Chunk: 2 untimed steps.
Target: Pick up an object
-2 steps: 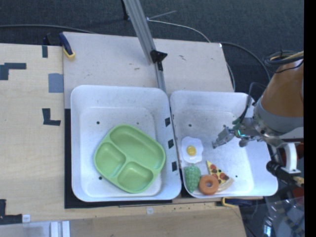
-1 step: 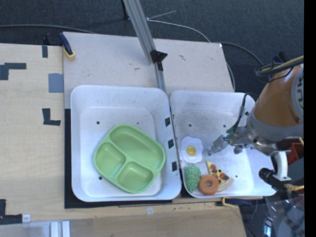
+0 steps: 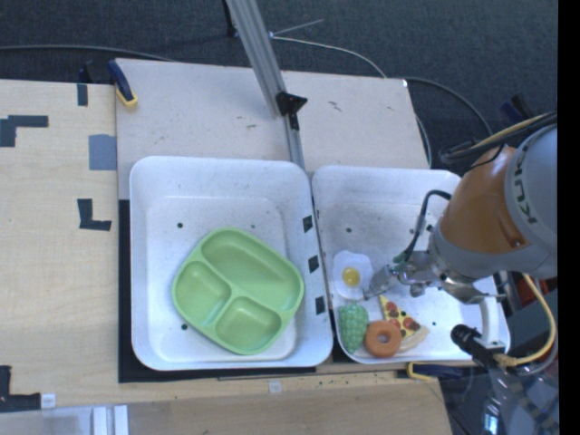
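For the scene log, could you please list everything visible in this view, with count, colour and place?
Bins: two, white, side by side on the bench.
Divided plate: one, light green, in the left bin.
Toy fried egg: one, white with yellow yolk, in the right bin near its left wall.
Green toy vegetable: one, at the right bin's front left.
Toy doughnut: one, orange, at the right bin's front.
Toy pizza slice: one, yellow with red spots, beside the doughnut.
Clamp: one, blue and yellow, at the bench's far left corner.
Arm: one, grey with orange band, over the right bin.
Hand: one, low over the right bin beside the egg.
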Each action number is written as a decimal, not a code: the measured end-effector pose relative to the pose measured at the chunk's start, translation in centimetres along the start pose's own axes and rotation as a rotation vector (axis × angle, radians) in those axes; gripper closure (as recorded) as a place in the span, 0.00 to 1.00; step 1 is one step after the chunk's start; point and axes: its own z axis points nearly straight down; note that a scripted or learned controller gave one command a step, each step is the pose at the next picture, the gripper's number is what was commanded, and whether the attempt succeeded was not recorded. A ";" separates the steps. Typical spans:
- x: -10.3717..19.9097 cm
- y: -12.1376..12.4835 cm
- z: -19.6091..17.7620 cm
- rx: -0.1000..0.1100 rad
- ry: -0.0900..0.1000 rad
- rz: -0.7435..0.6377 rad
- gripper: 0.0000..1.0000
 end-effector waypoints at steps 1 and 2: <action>0.0 0.0 2.8 -0.008 -0.003 0.001 0.00; 0.0 0.0 1.7 -0.007 -0.001 0.000 1.00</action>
